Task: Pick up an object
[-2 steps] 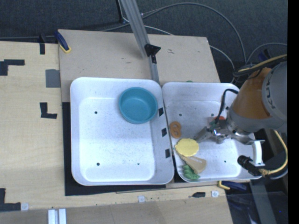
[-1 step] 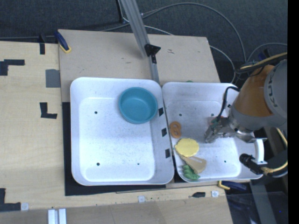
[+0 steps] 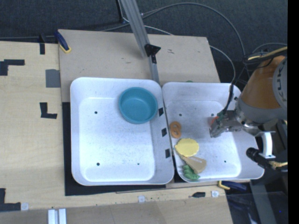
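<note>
While my arm [image 3: 266, 90] reaches in over the right rim of the right bin [image 3: 205, 93], my gripper [image 3: 217, 128] hangs low above that bin's floor, toward its right side and about midway between its far and near edges. From this slant I cannot tell how my jaws stand, and I see nothing between them. Something small and reddish shows right at the gripper's far side, too blurred for me to name. The things I could pick lie well apart from me, crowded along the left wall of the same bin: a small orange-brown disc [image 3: 175, 129] farthest up, a yellow round piece [image 3: 187, 147] just below it, then a tan wedge [image 3: 196, 163] touching the yellow one's near edge, and a green piece [image 3: 189, 172] tucked into the near left corner beside the wedge. Bare white floor lies between me and that cluster. Across the divide, the left bin [image 3: 93, 143] carries a blue bowl [image 3: 138, 105] standing upright near its far right corner. A grey pole [image 3: 135, 20] slants down over the bench to the seam between the bins.
</note>
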`<state>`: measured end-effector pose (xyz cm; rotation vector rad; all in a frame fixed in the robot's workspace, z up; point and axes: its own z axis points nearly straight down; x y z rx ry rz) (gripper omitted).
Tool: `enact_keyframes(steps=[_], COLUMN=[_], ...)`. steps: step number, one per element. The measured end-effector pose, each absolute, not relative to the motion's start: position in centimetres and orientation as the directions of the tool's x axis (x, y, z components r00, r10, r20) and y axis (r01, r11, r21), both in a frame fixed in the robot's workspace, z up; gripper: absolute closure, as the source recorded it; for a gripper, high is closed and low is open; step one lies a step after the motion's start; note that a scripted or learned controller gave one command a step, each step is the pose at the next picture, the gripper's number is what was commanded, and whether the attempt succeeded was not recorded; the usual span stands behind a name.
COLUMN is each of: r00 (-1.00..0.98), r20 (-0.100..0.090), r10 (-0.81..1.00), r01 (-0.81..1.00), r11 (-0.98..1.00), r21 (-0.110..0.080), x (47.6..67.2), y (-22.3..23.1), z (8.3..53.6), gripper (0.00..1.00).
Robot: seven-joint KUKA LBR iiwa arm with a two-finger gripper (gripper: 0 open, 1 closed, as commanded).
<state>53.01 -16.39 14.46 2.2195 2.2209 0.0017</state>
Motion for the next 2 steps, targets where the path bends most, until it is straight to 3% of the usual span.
enact_keyframes(steps=[1, 2], r00=[0.0, 0.0], r20=[-0.001, -0.001], r10=[1.0, 1.0], r01=[1.0, 1.0], r11=[0.0, 0.0], r21=[0.003, 0.004], x=[53.7, 52.7], y=[-17.0, -17.0], z=[20.2, 25.3], gripper=[1.0, 1.0])
